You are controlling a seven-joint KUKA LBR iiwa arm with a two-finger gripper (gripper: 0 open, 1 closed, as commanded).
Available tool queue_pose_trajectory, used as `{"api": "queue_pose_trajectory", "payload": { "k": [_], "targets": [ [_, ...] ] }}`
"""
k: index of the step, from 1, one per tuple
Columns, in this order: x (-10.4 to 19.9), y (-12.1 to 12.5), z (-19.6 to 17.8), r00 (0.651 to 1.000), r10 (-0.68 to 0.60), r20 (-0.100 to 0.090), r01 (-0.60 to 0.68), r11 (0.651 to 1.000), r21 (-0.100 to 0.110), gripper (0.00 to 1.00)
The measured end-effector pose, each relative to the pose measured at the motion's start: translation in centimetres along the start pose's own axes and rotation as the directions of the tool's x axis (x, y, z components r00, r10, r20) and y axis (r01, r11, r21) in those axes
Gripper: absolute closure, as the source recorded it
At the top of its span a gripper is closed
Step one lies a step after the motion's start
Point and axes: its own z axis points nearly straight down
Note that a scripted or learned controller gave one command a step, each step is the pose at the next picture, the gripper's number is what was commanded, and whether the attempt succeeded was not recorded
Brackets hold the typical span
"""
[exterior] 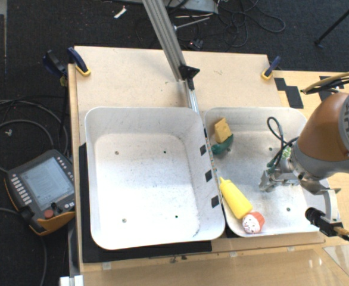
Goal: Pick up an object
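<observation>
While the grey arm (332,139) with its orange band reaches in from the right edge, where most of it is cut off, its gripper (274,180) hangs low over the floor of the right bin (293,228). Whether the metal fingers are spread or pressed together cannot be told; they blur into the wrist hardware, and nothing can be seen between them.

A yellow, banana-shaped toy (234,198) lies against the right bin's left wall, well to the left of the gripper. Touching its lower end is a small white and red object (253,222), too small to identify. Toward the far end of that same wall, a yellow block (222,129) rests on a dark green item (221,147) that it partly hides. A black cable (275,131) loops over the bin's floor just behind the gripper.

The left bin (145,174) adjoins the right bin; dark tabs along their shared rim are too small to read. A slanted metal pole (165,31) runs out of the top of frame. A teach pendant (40,186) sits on the dark floor far left of the right bin, its screen illegible.
</observation>
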Motion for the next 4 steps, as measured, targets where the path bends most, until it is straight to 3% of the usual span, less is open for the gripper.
{"api": "queue_pose_trajectory", "payload": {
  "k": [3, 4],
  "targets": [
    [-0.6, -0.1, -14.4, 1.000, -0.006, 0.000, 0.006, 1.000, -0.001, 1.00],
    [4.3, 1.5, -13.3, 1.000, -0.010, -0.004, 0.010, 1.000, 0.005, 1.00]
  ]
}}
